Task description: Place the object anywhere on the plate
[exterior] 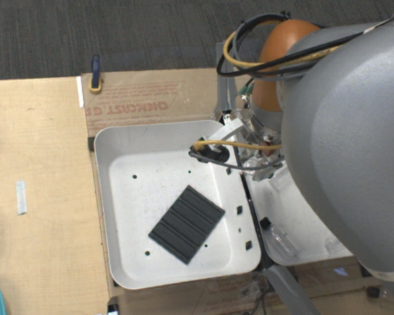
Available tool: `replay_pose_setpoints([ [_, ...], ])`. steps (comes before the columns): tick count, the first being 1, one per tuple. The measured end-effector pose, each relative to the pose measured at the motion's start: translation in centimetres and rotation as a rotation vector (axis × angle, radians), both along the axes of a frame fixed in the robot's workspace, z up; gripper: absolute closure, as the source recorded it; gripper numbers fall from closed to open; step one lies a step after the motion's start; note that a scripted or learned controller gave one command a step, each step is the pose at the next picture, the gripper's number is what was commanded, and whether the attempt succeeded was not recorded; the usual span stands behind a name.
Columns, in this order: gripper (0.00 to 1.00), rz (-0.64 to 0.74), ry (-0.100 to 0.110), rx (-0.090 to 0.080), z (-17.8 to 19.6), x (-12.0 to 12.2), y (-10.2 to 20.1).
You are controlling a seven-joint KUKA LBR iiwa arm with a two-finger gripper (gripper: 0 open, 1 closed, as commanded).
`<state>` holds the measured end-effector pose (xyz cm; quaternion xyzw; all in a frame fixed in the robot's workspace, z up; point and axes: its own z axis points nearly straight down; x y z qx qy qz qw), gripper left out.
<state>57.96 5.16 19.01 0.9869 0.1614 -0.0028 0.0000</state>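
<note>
While hovering at the left bin (115, 147) right wall, gripper (255, 157) opening unreadable; dark ridged plate (187, 224) at 7 o'clock, long axis 1-to-7.

we see a dark ribbed plate (187, 225) lying tilted on the floor of the left white bin (118, 193), apart from its walls. the grey arm (346, 148) with its orange band (284, 44) hangs over the divide between the bins, covering much of the right bin (292, 244). yellow cables (240, 143) cross its wrist.
</note>
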Motion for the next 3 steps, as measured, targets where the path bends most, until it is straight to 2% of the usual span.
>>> replay_pose_setpoints([
  [1,1.0,0.391,0.0,0.0,-1.6,2.3,7.9],
  [2,1.0,0.758,-0.001,0.002,5.5,1.6,0.5],
  [3,0.0,0.759,-0.001,0.002,5.5,1.6,0.6],
])
